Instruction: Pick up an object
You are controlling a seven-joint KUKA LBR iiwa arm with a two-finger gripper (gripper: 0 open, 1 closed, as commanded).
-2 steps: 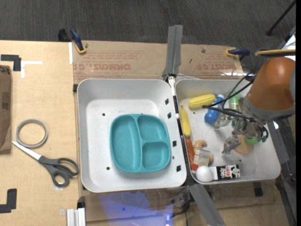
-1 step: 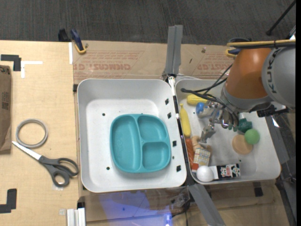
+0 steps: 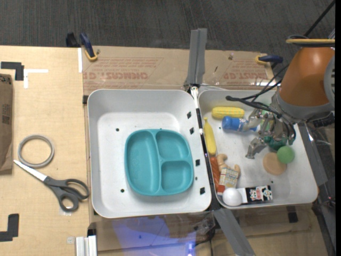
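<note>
We lose the arm [image 3: 311,79] off the right edge, and it hides the right bin's [image 3: 298,196] far corner (the brown bag [image 3: 5,122], well left, is cropped too).

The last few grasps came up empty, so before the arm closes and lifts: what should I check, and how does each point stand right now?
1. Gripper is inside the right bin: ok.
2. Finger opening visible: cannot tell, the wrist hides it.
3. A target sits between the fingers: cannot tell; the green ball and tan disc lie beside it, the blue bottle on its other side.
4. Neighbours clear of the closing path: not ok, all three crowd the gripper.
5. Teal divided plate lies in the left bin, out of the way: ok.
</note>
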